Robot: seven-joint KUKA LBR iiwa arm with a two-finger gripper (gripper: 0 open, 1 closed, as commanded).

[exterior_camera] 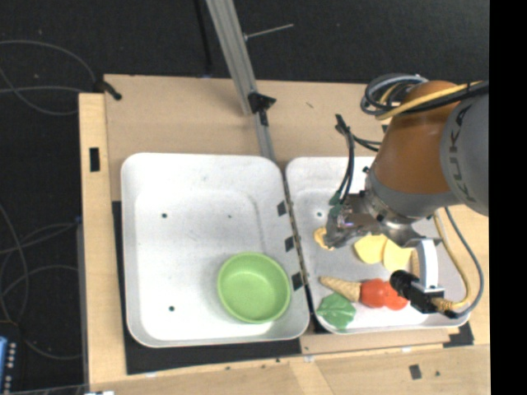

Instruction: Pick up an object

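Arm low in right bin [303, 189], jaws [336, 230] at a small yellow piece [322, 239] on its left side; jaw opening cannot be told. Judged: grasp attempt. Next: close, lift straight, clear of carrot [341, 285] and tomato [380, 293].

Grey arm [469, 163], orange band [416, 151], black cables [350, 151]

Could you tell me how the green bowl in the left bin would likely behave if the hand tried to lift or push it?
The green bowl looks like stiff plastic, probably light. Sitting upright on its base, it should slide rather than roll. Its rounded rim may slip from a pinch.
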